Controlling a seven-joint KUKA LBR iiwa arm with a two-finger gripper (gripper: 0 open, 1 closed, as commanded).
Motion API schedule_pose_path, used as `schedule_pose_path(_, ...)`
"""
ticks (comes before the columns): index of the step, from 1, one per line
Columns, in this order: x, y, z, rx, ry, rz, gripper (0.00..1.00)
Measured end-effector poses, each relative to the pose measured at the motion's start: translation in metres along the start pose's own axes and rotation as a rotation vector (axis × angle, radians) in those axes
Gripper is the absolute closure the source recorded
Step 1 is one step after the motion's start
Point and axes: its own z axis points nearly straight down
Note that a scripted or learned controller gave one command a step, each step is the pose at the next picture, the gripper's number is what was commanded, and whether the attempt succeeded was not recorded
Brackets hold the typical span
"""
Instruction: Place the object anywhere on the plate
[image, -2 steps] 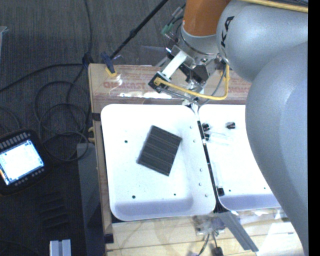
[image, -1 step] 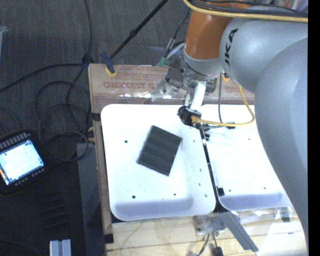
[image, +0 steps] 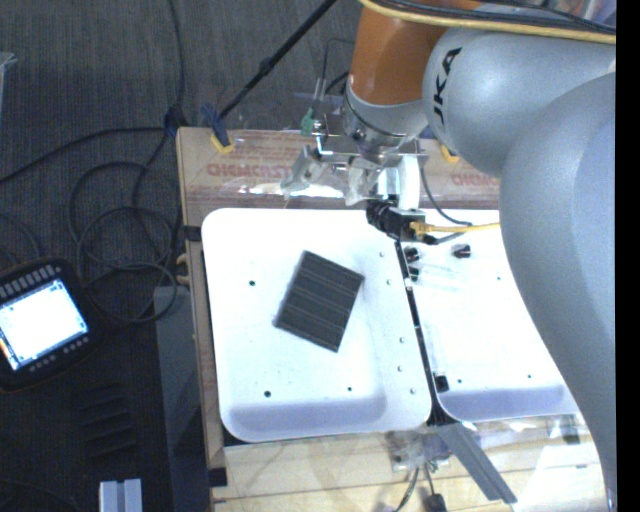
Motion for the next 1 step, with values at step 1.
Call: schedule_pose_path(1,0.0395,-0.0005,-0.0027,-0.002,0.000,-0.339,0.00)
